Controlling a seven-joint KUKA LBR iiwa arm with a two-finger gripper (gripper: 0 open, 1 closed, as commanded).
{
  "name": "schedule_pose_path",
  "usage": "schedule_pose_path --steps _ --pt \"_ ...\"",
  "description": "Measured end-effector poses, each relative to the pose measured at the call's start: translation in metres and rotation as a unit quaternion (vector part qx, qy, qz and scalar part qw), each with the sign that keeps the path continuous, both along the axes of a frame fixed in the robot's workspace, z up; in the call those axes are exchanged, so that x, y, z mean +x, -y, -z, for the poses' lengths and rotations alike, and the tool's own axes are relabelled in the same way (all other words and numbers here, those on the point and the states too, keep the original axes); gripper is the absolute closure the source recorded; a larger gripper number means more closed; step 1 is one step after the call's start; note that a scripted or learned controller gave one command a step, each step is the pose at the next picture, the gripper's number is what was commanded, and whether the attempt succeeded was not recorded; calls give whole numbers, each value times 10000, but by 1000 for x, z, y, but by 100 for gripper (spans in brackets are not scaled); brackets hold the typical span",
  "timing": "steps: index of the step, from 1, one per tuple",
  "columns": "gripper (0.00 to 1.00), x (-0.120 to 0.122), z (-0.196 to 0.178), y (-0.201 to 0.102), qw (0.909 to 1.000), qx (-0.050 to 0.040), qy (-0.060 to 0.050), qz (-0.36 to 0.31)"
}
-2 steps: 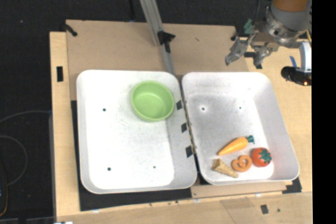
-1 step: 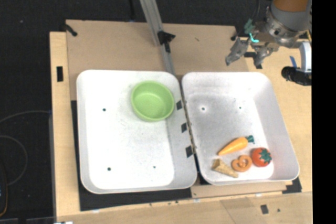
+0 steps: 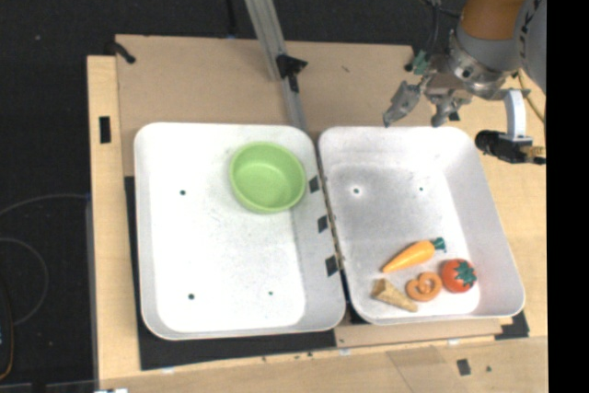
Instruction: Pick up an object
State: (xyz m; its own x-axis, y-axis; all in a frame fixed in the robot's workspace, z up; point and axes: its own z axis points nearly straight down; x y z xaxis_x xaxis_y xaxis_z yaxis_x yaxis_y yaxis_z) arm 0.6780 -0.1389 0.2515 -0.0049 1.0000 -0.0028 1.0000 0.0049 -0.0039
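In the right bin [image 3: 405,170] several small toy foods cluster at the near right corner: an orange carrot [image 3: 411,255] with a green top, a red tomato [image 3: 457,275], an orange pretzel-like ring [image 3: 423,286] and a tan piece [image 3: 392,294]. A green bowl [image 3: 267,177] sits in the far part of the left bin [image 3: 184,253]. My gripper [image 3: 423,108] hangs above the far rim of the right bin, well away from the toys. Its two fingers stand apart, open, with nothing between them.
A grey metal pole [image 3: 262,14] slants up from between the bins at the back. The brown bench board [image 3: 221,78] lies bare behind the bins. The far half of the right bin has free floor.
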Motion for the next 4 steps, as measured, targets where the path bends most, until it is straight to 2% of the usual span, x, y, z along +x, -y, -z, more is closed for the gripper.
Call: schedule_pose_path --steps 2,3,4 --pt "0 4 108 -14 10000 3 -2 7" --pt "100 6 92 -13 10000 -4 48 2" --pt "100 8 27 -15 10000 10 61 1"
